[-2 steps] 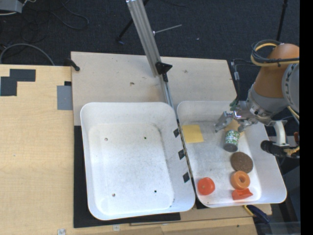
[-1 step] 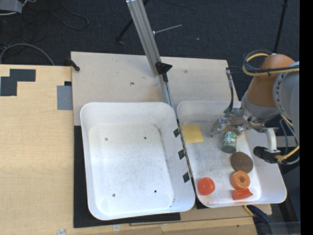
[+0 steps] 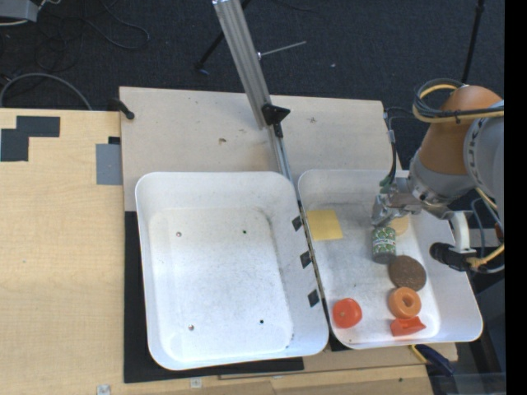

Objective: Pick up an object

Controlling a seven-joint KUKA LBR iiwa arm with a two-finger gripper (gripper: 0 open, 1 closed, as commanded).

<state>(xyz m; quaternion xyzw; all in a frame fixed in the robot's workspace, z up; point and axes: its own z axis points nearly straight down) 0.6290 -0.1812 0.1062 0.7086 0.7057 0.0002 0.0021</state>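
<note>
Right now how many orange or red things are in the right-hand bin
3, all near the front edge of the right bin: a red-orange round piece front left, an orange ring further right, a small red piece just below it. None looks hidden.

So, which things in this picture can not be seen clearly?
- Gripper: too small and blurred in the camera view to tell its state.
- Green can: its top is covered by the gripper.
- Small red piece: partly hidden behind the orange ring; shape unclear.

Five objects (image 3: 384,242) in right bin (image 3: 461,319)
</note>
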